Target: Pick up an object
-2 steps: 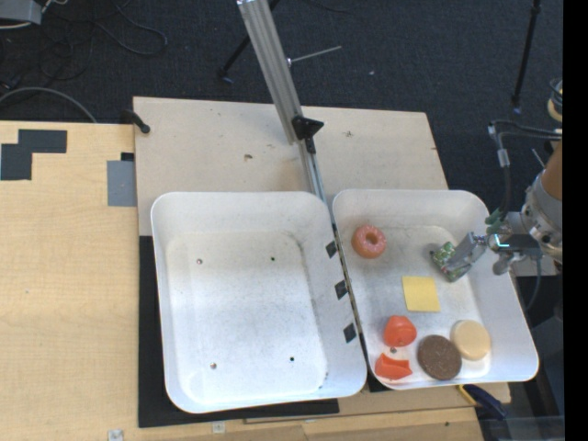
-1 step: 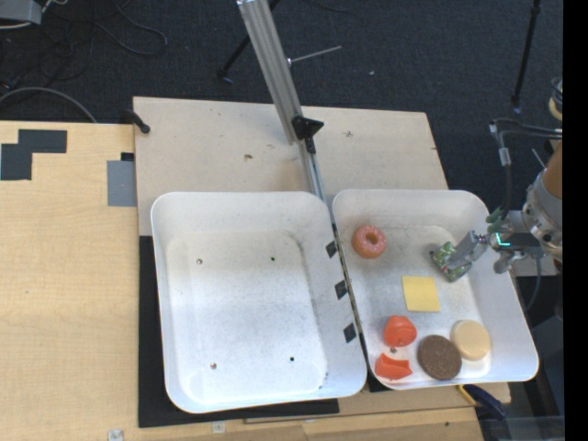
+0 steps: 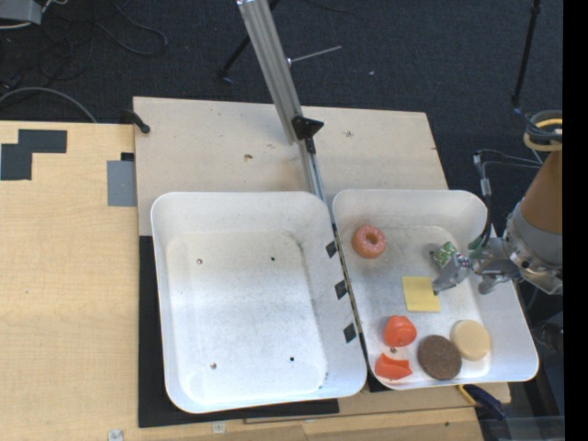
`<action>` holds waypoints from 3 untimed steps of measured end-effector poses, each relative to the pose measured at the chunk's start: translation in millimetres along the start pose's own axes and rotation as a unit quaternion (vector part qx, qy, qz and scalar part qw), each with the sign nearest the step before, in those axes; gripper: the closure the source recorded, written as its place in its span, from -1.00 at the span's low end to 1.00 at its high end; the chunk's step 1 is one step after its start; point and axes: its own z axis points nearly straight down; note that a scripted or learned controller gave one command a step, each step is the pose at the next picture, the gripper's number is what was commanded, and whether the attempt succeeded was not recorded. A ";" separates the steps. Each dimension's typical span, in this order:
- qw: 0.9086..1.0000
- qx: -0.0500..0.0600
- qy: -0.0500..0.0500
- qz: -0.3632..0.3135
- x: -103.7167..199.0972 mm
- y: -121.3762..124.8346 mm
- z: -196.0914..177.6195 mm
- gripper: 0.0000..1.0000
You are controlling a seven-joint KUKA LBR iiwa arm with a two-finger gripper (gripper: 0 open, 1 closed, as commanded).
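Hand point(image 3: 447, 271), grip unclear, is hovering at small green crumpled object point(image 3: 446, 254); I'm lowering squarely before closing

White bins point(image 3: 241, 211) — orange doughnut point(image 3: 369, 242), yellow square point(image 3: 421, 294), brown disc point(image 3: 440, 357).

You see the gripper point(image 3: 452, 266) low in the right bin point(image 3: 459, 205), touching a small green object point(image 3: 446, 253), just beside the yellow square point(image 3: 421, 294); the doughnut point(image 3: 369, 241) lies apart.
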 end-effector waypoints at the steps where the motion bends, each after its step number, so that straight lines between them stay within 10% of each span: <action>1: 1.000 0.000 0.000 0.000 8.5 -3.8 61.2 -1.00; 2: 1.000 -0.004 -0.001 0.001 8.5 -2.9 104.9 -1.00; 3: 1.000 -0.003 0.000 0.003 8.0 -3.4 94.3 1.00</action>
